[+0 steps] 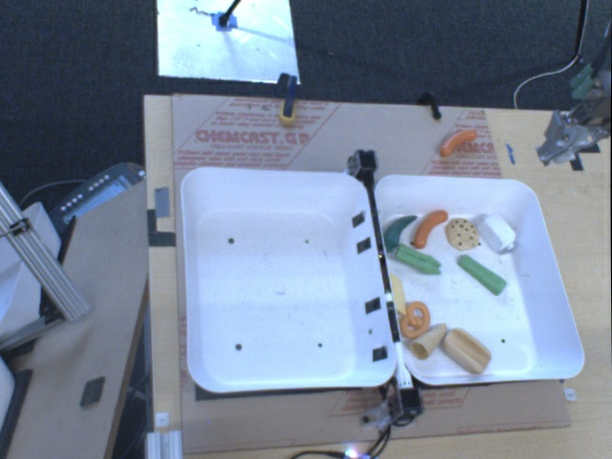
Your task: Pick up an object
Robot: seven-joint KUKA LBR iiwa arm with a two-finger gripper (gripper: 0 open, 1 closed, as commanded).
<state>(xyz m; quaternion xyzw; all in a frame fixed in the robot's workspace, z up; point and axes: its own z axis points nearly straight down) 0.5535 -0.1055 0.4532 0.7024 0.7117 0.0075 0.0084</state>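
Observation:
The right bin (550, 256) holds several toy foods. An orange sausage (429, 228) lies beside a curved green piece (399, 229), a round cookie (463, 233) and a white block (496, 232). Two green sticks (417, 259) (481, 274) lie mid-bin. Near the front sit an orange pretzel (415, 319), a cone (428, 340) and a tan bread loaf (466, 350). My gripper (571, 140) hangs at the far right edge, beyond the back right corner of the right bin, away from every object.
The left bin (277, 285) sits beside the right one, with black clips along the shared rim (373, 256). Another orange sausage (458, 142) lies on the bench behind the right bin. A yellow and blue clamp (287, 98) stands at the back.

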